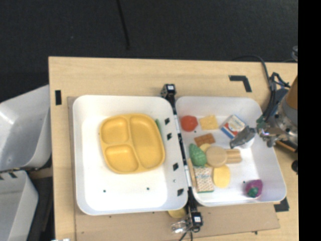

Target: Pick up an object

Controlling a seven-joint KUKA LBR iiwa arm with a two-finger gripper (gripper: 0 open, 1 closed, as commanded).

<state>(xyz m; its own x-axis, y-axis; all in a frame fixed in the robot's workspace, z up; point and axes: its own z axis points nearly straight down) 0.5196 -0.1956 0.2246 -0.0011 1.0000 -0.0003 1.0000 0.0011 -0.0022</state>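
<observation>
The right bin (266, 154) holds several small toy items: a red round piece (188, 123), a yellow wedge (208, 122), a blue and white carton (233, 126), a brown block (204, 139), a green piece (198, 155), a tan wooden disc (217, 156), a speckled cracker (203, 178), a yellow round piece (221, 176) and a purple and green piece (254, 188). My gripper (243, 138) reaches in from the right, over the bin just right of the carton and above the tan disc. Nothing shows between its fingers.
The left bin (90, 185) carries a yellow divided plate (132, 143). Black clips (176, 134) run along the seam between the two bins. The wooden bench (110, 74) surrounds both, with white containers (22, 129) off its left edge.
</observation>
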